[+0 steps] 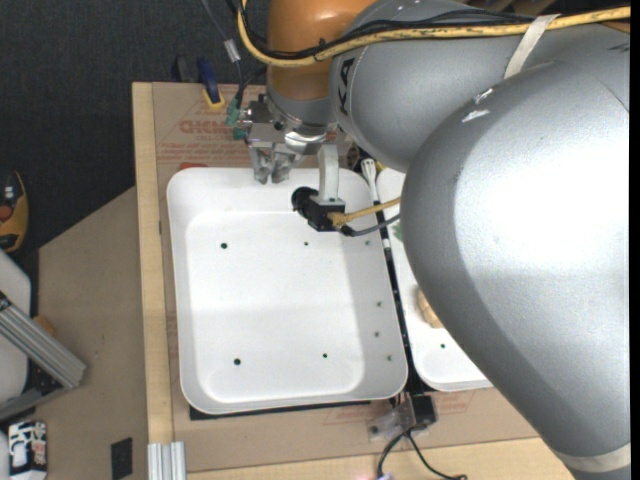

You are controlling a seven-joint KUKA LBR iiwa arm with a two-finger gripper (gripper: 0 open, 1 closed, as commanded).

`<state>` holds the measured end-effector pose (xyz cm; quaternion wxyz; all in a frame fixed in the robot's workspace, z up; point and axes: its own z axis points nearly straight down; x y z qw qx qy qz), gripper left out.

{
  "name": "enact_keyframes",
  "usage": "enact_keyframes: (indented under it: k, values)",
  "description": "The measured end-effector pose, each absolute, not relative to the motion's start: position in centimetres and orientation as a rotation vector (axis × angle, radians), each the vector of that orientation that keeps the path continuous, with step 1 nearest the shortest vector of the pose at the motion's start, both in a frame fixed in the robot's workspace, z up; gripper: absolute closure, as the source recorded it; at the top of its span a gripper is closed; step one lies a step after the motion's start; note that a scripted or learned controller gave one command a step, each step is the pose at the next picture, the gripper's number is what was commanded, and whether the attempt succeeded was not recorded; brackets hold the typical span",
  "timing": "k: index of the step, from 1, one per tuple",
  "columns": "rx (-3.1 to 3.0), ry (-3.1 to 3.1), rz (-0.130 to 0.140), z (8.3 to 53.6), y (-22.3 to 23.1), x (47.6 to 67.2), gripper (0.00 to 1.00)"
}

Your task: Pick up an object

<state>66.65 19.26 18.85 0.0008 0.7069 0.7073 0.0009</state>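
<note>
- Reaching in from the right of the frame, the grey arm point(500, 168) fills most of the upper right, its orange band point(310, 8) sitting at top centre.
- Below the band, the end effector point(270, 173) hangs over the far rim of the left bin point(200, 268), in the upper middle of the frame.
- Its two short grey fingers point(264, 168) point down and lie close side by side; nothing shows between them, though whether they are fully together or slightly apart I cannot tell at this size.
- Just right of the fingers a pale upright piece point(329, 173) comes down from the wrist, and at its foot sits a small black part point(312, 208) (part of the tool or a loose object, I cannot tell), close above the bin's floor near the upper right corner.
- A thin yellowish cable point(368, 211) runs from that black part toward the right, across the divide between the bins.
- On the left bin's white floor a few small dark dots show; no object to pick can be made out on it.
- The right bin point(445, 363) is mostly hidden under the arm; a strip of its floor and near rim shows at the lower centre right.
- At that strip's left edge a small tan thing point(428, 308) peeks out from beneath the arm, too covered to identify.
- Both bins rest on a brown board point(155, 268) on the desk, with a yellow cable point(450, 30) draped over the arm along the top of the frame.
</note>
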Motion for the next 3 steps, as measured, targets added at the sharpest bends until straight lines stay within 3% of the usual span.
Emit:
enact_keyframes:
  k: [2,3]
  values:
    - [2.223,2.223,-0.005,17.5,19.0,66.6,1.00]
    - [2.224,2.219,-0.002,18.9,16.7,66.7,1.00]
